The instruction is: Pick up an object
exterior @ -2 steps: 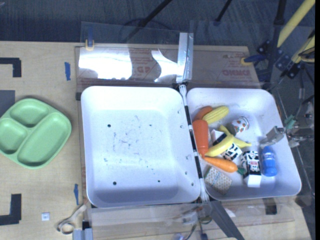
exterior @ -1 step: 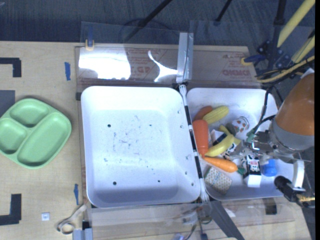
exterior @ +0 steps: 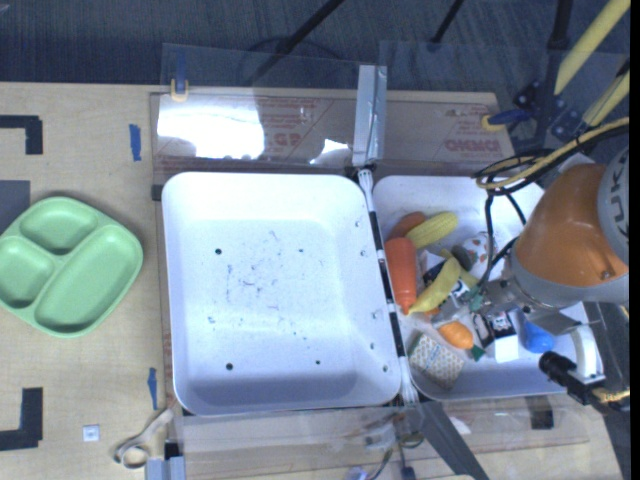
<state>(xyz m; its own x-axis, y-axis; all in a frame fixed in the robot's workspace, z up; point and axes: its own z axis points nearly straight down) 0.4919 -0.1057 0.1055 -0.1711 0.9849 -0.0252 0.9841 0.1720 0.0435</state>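
Arm (exterior: 575,238) reaches in from the right, over the right bin (exterior: 395,193). Hand (exterior: 487,313) sits low among the objects near the bin's middle; cannot tell if it's spread or pressed together, too dark and cluttered there.

Objects all bunched in the left half of the right bin. Carrot (exterior: 401,271): long axis runs roughly front-to-back, parallel to the divider, just beside the bin's left wall. Corn (exterior: 432,229): lies across the far end of the carrot, long axis slanting up to the right. Banana (exterior: 440,286): long axis diagonal, low end near the carrot, high end toward the hand. Small orange piece (exterior: 456,335) just left of the hand, w/ a speckled pale item (exterior: 437,360) below it in the near corner. Blue item (exterior: 537,338) right of the hand.

Left bin (exterior: 270,288) has faint blue scuffs. Green tray (exterior: 68,265) w/ three compartments on the bench (exterior: 70,128) at far left.

Red print on the cardboard behind the bins, not legible.
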